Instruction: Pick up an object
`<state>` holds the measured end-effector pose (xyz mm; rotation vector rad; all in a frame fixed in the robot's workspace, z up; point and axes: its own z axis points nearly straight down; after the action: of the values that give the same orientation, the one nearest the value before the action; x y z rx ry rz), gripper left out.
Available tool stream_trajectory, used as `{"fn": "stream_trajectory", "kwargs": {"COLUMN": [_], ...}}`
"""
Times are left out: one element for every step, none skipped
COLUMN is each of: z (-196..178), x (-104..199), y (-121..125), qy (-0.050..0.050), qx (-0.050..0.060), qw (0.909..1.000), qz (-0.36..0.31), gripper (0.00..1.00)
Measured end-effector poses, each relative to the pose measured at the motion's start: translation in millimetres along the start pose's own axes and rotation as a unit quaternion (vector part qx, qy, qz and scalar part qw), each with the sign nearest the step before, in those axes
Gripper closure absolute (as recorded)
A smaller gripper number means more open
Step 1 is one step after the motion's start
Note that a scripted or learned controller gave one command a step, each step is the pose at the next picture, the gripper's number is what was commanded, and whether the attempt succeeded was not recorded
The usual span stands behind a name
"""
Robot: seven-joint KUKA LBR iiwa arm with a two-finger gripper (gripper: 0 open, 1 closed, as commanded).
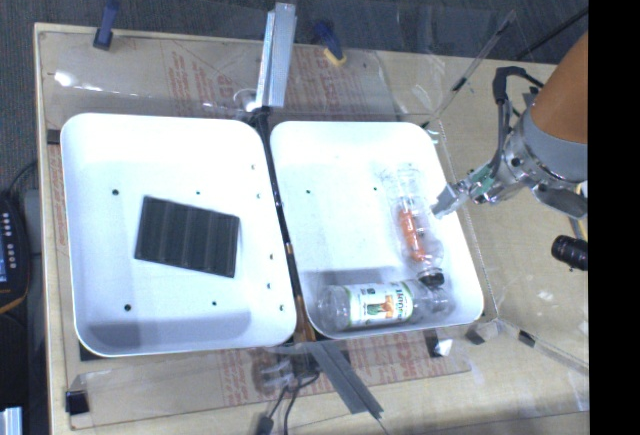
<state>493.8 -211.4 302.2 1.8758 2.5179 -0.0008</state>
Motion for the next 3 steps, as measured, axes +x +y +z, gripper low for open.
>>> {"fn": "stream_trajectory", "kwargs": {"z": [0, 62, 87], "x": [0, -5, -7], "y": [0, 24, 34], "qy": [0.000, 0.001, 0.002], "qx": [0.000, 0.002, 0.002], "qw": [1.0000, 0.9993, 0.9969], "qz": [0.000, -0.036, -0.078], "gripper": [0.00, 0.00, 0.00]}}
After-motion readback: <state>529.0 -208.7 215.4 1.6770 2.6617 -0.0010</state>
